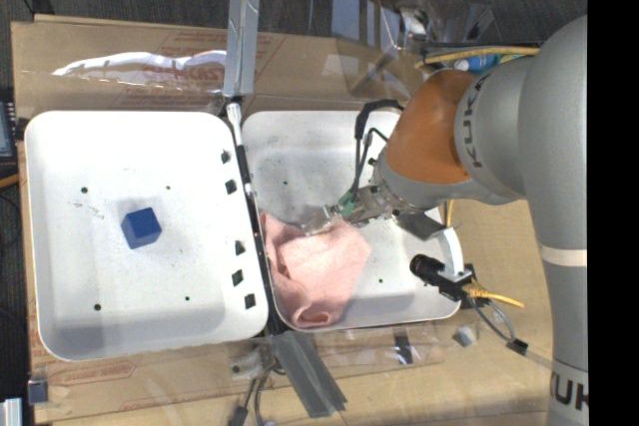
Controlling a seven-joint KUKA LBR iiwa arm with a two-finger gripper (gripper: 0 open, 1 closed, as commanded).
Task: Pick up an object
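Note:
A pink cloth (318,272) lies crumpled in the right bin (300,155), against its left wall and front edge. My gripper (334,213) reaches in from the right and sits low at the cloth's upper edge, touching or just above it. The view does not show whether any cloth is between its tips. A small blue cube (141,226) rests on the floor of the left bin (60,314), far from the gripper.
The arm's orange band (429,140) and grey body cover the right bin's right side. A divider with black clips (240,214) runs between the bins. Cardboard (130,55) lies behind both bins.

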